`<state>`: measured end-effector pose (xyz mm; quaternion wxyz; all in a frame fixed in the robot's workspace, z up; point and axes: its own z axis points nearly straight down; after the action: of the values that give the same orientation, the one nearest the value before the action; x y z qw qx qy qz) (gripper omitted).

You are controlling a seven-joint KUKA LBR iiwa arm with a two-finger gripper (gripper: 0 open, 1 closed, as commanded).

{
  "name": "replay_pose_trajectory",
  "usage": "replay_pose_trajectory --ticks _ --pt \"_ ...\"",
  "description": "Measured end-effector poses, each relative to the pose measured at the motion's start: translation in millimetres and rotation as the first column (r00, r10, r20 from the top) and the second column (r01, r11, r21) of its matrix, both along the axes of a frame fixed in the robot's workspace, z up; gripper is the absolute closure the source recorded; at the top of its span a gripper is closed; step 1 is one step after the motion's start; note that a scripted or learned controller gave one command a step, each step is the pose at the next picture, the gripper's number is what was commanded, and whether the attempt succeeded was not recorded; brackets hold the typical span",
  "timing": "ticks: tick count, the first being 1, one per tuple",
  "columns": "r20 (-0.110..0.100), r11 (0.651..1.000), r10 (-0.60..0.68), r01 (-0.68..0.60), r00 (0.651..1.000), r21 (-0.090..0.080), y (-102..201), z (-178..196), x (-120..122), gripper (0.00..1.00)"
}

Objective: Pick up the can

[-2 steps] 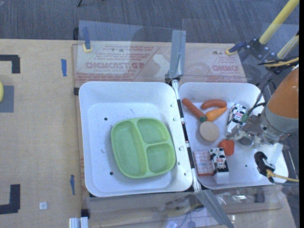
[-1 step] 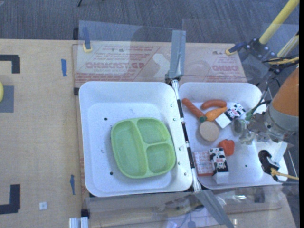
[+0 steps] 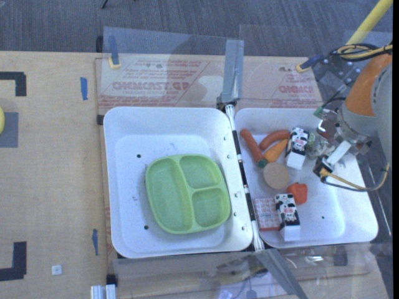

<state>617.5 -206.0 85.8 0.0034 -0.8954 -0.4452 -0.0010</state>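
Near the right bin's (image 3: 355, 226) 3 o'clock rim, jaws (image 3: 324, 151) hover, state indiscernible; can (image 3: 277, 175) lies toward 9 o'clock.

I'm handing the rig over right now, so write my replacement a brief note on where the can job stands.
Gripper: low over the right bin, beside a cow-print carton; finger state unclear.
Can: in the right bin, tan top up, near the carrots, apart from the gripper.
Left bin: holds a green tray.
Done: nothing lifted.
Left: grasp the can and raise it.
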Motion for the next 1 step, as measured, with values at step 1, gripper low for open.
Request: replay_pose_trajectory --ticks 1 --pt "-0.049 0.871 -0.491 0.491 0.87 -0.004 3.3 1.5 34.1 1.0"
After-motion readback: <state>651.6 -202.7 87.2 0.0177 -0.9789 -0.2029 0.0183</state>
